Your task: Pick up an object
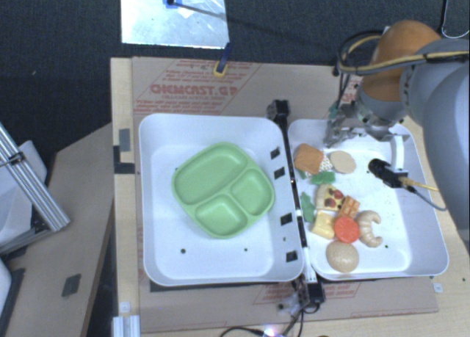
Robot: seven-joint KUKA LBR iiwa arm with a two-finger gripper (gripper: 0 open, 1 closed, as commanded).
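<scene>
My gripper (336, 134) hangs over the back left of the right bin (426, 255), just above and behind a brown bun (309, 158) and a flat beige disc (342, 161). Nothing shows held in it. Toy food lies in a cluster toward the front: a green leafy piece (322, 178), a pizza slice (330, 197), a small orange waffle piece (349, 205), a yellow wedge (322, 225), a red-orange round (347, 230), a tan croissant (370, 227) and a pale round roll (342, 255).
The left bin (158, 255) holds a light green divided plate (222, 190). A black hinged divider (288, 181) runs between the two bins. The grey arm with its orange band (400, 56) reaches in from the upper right.
</scene>
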